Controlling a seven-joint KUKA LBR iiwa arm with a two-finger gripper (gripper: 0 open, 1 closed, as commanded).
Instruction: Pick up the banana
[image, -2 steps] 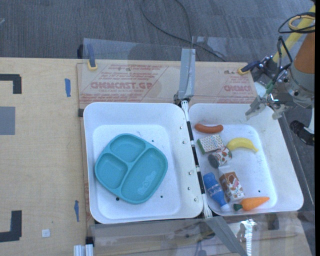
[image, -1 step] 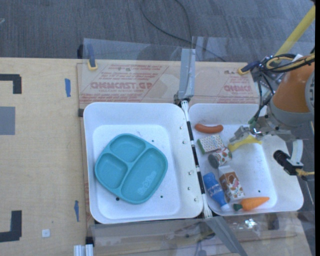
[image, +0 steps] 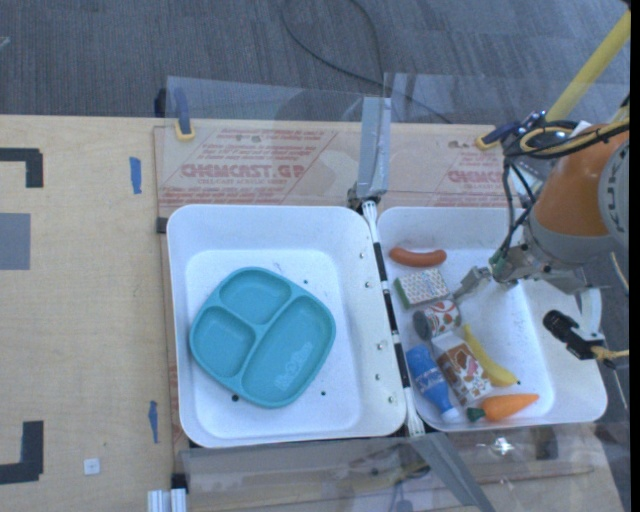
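While the grey arm (image: 585, 215) with its orange band reached in from the right, its tool (image: 478, 281) hung over the upper middle of the right bin (image: 570, 390), pointing left and down toward the clutter. The fingers looked slim and close together, but at this slant whether they were spread or pressed together could not be told; nothing showed between them.

The banana (image: 489, 359) lay in the right bin, below and slightly right of the tool and apart from it, stretched on a slant from upper left to lower right. Its upper end sat just beside a small can (image: 440, 319), and its left side ran along a printed carton (image: 462, 371). Just below its lower end lay a carrot (image: 507, 405), near the bin's front wall. A blue bottle (image: 433, 378) lay left of the carton, close to the divider between the bins. Higher up, a checkered packet (image: 423, 288) lay just left of the tool tip, perhaps touching it, and a sausage (image: 418, 256) rested near the bin's back wall.

The left bin (image: 200, 235) held a teal divided plate (image: 263, 336), set at a tilt within the bin floor. Both bins sat side by side on the table (image: 80, 330).
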